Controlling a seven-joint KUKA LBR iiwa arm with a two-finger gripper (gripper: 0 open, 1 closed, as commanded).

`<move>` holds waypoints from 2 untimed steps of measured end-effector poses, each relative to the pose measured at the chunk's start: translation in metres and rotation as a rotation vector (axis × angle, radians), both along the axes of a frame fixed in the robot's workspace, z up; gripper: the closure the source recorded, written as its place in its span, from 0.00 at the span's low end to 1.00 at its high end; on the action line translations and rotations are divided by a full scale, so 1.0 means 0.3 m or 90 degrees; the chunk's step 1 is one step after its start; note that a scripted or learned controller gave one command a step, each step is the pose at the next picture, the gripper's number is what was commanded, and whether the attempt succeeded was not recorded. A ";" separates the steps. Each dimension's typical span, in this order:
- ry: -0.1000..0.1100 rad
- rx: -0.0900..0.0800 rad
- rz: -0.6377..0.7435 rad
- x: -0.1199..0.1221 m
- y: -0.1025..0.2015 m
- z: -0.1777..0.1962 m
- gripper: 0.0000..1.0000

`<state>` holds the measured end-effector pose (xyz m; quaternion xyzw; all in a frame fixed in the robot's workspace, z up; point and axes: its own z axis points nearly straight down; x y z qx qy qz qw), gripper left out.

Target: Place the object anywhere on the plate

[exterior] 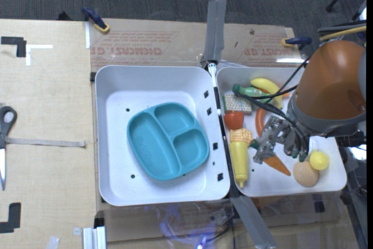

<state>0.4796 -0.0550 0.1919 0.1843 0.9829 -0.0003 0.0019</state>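
Our tool [263, 151] hovers beside the carrot [277, 164]; its grip state we cannot tell. The carrot looks light, stiff, slick: we'd pinch mid-body.

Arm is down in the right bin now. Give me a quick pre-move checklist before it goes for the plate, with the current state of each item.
1. Gripper over the right bin, among the toy food: ok.
2. Object visibly between the fingers: cannot tell; cables and the wrist hide them.
3. Blue plate lying flat in the left bin, compartments facing up: ok.
4. Plate surface free to receive an object: ok.
5. Nearby items that could be dragged along: not ok; the carrot, corn and yellow bottle crowd the gripper.
6. The wall between the bins, to be crossed on the way: height margin cannot tell.
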 end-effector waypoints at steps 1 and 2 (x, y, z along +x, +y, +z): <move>-0.001 0.001 0.055 0.024 0.305 0.177 1.00; -0.001 0.001 0.056 0.024 0.304 0.177 0.00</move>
